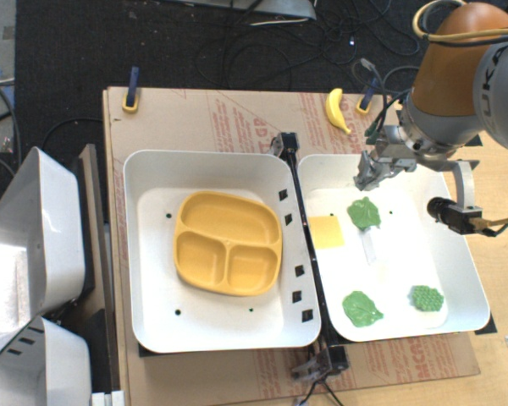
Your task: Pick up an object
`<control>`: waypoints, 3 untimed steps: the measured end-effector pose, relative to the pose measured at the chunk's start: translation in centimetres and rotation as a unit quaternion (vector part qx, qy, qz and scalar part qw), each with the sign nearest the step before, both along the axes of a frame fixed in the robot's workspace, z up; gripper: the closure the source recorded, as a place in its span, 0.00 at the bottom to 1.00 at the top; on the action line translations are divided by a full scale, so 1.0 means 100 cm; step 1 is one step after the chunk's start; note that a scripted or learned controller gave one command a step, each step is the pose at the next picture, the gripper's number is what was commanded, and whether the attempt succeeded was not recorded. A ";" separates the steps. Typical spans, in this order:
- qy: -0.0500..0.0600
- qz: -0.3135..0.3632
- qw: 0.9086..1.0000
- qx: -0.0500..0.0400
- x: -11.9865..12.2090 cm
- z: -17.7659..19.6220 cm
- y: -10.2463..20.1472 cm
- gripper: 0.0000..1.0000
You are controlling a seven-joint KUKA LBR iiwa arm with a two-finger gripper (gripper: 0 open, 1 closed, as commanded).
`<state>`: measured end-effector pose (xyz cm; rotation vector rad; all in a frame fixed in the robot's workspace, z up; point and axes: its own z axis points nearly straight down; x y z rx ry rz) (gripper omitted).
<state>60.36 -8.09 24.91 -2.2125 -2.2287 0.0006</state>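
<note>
My gripper [369,178] hangs over the back part of the right bin [466,269], just behind a green leafy piece [364,214]. Its fingers point down and look close together, and I see nothing between them. Beside the leafy piece, to the left, lies a flat yellow square [326,232]. Toward the bin's front sit a second green leafy piece [361,309] and a green knobbly piece [426,298].
The left bin [144,227] holds a yellow divided tray [229,243]. A yellow banana [338,111] lies on the cardboard behind the right bin. Black clamps [288,146] sit along the seam between the bins. White tubs [30,244] stand at far left.
</note>
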 end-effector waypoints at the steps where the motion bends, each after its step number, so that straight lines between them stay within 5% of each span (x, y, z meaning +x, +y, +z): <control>1: -0.002 0.000 1.000 0.000 0.011 0.005 0.051 1.00; 3: -0.002 0.000 1.000 0.000 0.021 -0.007 0.156 1.00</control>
